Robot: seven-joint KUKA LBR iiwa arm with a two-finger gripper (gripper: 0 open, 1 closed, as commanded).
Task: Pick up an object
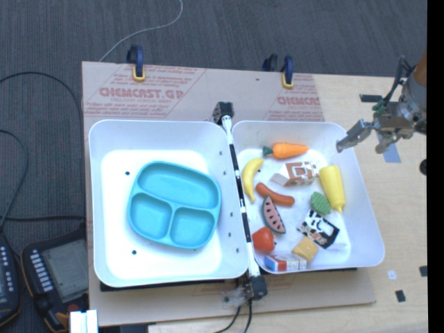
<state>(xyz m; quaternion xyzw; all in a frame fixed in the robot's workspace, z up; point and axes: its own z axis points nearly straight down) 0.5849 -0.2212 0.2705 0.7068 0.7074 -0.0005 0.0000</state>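
The right bin holds several toy foods. Among them are an orange carrot, a yellow banana, a red sausage, a watermelon slice, a red tomato, a yellow corn cob and a cow-patterned carton. My gripper hangs over the bin's far right corner, just past the rim and above the corn cob. It is open, its two fingers spread with nothing between them.
The left bin holds a blue divided tray. A black divider bar runs between the bins. Two blue clamps grip the board at the back. A teach pendant lies at lower left.
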